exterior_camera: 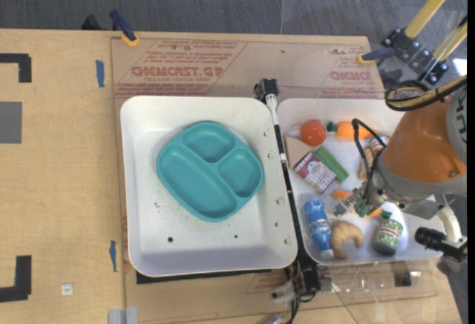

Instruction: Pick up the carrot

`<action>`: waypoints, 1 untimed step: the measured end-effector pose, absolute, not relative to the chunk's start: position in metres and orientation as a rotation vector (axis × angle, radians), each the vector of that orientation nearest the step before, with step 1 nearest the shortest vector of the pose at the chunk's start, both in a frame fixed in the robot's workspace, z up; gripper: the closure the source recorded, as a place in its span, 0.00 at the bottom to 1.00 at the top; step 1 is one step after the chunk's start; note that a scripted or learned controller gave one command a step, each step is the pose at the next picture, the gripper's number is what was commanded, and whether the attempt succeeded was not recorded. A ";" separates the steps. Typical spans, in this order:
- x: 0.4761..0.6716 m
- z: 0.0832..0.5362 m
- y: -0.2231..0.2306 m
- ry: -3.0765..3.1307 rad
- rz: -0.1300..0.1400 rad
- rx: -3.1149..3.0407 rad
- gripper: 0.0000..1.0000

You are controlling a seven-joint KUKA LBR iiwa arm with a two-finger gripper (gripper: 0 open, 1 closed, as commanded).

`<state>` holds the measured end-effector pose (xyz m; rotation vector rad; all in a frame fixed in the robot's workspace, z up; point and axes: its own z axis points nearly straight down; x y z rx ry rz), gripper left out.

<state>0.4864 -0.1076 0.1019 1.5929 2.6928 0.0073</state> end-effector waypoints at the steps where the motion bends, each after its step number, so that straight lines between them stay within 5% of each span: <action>1: 0.485 0.092 -0.110 2.994 0.004 0.906 1.00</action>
